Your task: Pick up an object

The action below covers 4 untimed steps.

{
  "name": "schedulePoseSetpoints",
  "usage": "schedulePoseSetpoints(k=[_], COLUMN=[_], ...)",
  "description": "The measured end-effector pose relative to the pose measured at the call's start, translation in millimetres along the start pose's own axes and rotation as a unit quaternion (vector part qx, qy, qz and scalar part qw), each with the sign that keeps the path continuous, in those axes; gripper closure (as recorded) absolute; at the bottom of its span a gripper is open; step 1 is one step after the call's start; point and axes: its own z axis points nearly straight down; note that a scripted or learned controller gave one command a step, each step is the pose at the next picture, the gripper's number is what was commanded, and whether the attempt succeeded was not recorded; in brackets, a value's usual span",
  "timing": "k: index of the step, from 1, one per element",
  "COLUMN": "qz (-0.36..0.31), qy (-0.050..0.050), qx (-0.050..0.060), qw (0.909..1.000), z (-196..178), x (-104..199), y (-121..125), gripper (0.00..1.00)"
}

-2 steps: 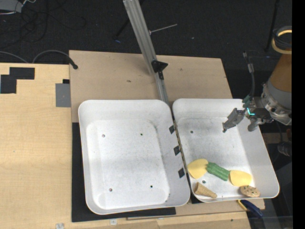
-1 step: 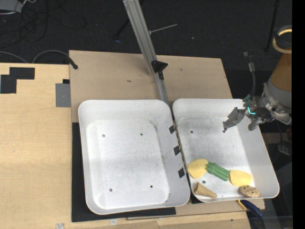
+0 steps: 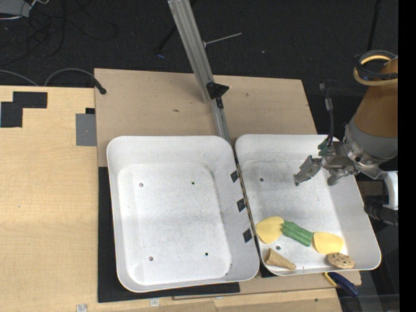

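In the camera view the pincer (image 3: pixel 320 172) hangs spread open and empty above the right bin (image 3: pixel 364 223), the green toy (image 3: pixel 298 233) below and slightly left of it (wedged between two yellow pieces (image 3: pixel 270 229)), so a descent could nudge neighbours and miss.

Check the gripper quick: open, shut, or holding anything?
Gripper: open, nothing between its fingers, poised over the right bin.

Two white bins (image 3: pixel 170 149); two yellow pieces (image 3: pixel 270 229); one green piece (image 3: pixel 298 233); one cone (image 3: pixel 280 259); one cookie (image 3: pixel 340 260).
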Motion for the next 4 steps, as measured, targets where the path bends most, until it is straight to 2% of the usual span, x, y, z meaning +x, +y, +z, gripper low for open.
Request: schedulePoseSetpoints(k=[1,2,3,4], qz=[0.0,0.0,0.004,0.004], qy=[0.0,0.0,0.0,-0.001], qx=[0.001,0.0,-0.002,-0.005], qw=[1.0,1.0,1.0,1.0], z=[63.0,107.5,94.9,48.8], x=[2.1,4.8,2.4,-6.8], y=[-6.9,-3.7,-3.4,-4.9], gripper=[0.0,0.0,1.0,1.0])
